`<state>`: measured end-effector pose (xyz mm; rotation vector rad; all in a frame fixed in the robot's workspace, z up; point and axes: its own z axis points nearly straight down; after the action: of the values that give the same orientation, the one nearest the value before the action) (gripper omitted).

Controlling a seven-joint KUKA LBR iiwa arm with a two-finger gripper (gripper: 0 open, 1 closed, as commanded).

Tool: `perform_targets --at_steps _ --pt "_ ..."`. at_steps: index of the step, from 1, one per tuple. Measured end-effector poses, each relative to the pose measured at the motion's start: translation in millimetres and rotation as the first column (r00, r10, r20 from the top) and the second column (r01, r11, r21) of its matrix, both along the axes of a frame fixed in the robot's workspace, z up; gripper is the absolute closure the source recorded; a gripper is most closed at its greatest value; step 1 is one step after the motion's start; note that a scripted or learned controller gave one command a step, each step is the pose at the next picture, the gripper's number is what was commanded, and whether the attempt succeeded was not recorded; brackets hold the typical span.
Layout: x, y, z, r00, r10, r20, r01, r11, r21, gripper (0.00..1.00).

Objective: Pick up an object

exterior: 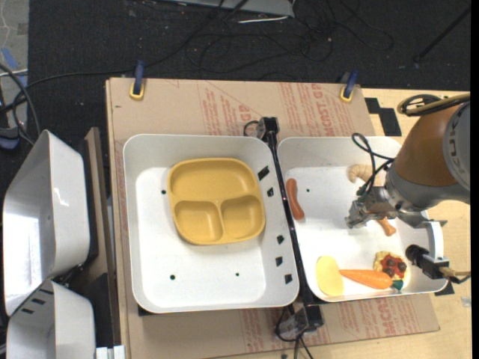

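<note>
cardboard-topped bench [224, 96] on dark cable-strewn floor, yellow divided plate [217, 200] in left bin [142, 275], gripper [364, 214] low in right bin [322, 152], can't tell its grip, carrot [365, 278] near front edge, sausage [296, 199] by left wall

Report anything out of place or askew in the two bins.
Nothing looks spilled or damaged. The yellow divided plate sits slightly rotated in the left bin. In the right bin, the hot dog, carrot and yellow slice lie loose.

Tray [217, 200], left of pincer: yellow plastic, smooth, matt.
Bins [150, 275]: white plastic, slight gloss.
Table [202, 103]: brown cardboard-like sheet, matt, printed.
Arm band [430, 148]: orange, glossy.
</note>
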<state>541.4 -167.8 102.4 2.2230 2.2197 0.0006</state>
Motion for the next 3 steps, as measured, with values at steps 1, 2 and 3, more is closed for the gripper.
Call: perform_targets --at_steps 1,2,3 --pt "9 -5 49 1.000 0.004 0.003 -0.004 1.000 -0.002 1.00" --pt "1 -9 100 1.000 0.001 0.004 -0.001 1.000 -0.002 1.00" --pt "7 -7 144 1.000 0.005 0.005 -0.005 1.000 -0.002 1.00"
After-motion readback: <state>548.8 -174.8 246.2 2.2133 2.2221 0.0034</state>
